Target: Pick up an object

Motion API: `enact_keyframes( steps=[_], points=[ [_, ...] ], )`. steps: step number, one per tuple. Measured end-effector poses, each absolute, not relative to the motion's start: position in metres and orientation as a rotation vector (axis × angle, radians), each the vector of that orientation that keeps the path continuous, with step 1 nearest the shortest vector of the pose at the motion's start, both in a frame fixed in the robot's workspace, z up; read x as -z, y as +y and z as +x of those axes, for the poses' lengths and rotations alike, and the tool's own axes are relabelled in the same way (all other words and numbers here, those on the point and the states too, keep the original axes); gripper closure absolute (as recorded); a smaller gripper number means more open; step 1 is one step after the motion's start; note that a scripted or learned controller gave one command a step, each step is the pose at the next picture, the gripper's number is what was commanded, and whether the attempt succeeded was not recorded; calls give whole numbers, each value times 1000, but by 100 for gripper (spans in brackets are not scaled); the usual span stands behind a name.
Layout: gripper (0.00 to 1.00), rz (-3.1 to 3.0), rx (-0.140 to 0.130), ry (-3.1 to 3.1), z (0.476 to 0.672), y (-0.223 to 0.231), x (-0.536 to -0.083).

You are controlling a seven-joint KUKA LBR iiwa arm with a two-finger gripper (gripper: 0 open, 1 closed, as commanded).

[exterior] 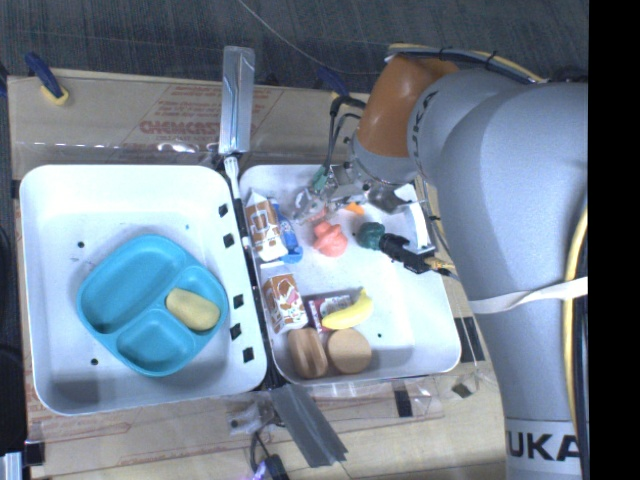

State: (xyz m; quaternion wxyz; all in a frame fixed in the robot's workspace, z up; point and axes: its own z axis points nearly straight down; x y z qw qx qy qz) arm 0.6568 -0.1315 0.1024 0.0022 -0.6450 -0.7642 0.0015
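Observation:
My gripper point(312, 204) hangs low over the back of the right bin point(430, 333), under the orange-banded wrist. Just in front of it lie a red strawberry-like toy point(329, 238) and a dark green piece point(371, 234). A small carton point(264, 226) with a blue item point(290, 240) beside it rests at the bin's left wall. Nearer the front sit another carton point(285, 301), a dark wrapper point(331, 304), a yellow banana point(348, 313), a bread roll point(307, 352) and a round tan bun point(349, 350). Whether anything sits between the gripper's tips is not visible.
The left bin point(45, 258) holds a blue divided plate point(135, 293) with a yellow potato-like object point(193, 308) in its right compartment. A metal divider point(236, 103) stands between the bins at the back. The arm's grey body point(510, 198) covers the right bin's right side.

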Motion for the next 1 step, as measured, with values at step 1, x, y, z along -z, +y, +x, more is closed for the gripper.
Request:
enact_keyframes(
  steps=[1],
  points=[
    [100,-2087,12,-2355,659,-38,-198]
  ],
)
